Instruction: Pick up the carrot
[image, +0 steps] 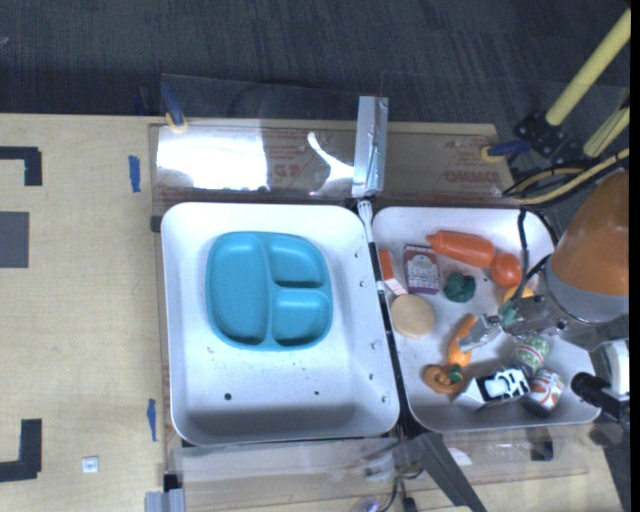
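Observation:
The carrot (463, 246) is a long orange piece lying across the far side of the right bin (405, 400), its thicker end pointing right. My gripper (508, 318) reaches in from the right and hovers low over the middle right of that bin. It is below the carrot's thick end in the view and apart from it, next to a small patterned can (532, 350). I see nothing of the carrot in the gripper.
The right bin also holds a small purple box (422, 270), a dark green lump (459, 288), a beige disc (412, 316), two small orange pieces (460, 338) and a black-and-white item (502, 385). A blue divided plate (268, 288) lies in the left bin (190, 380).

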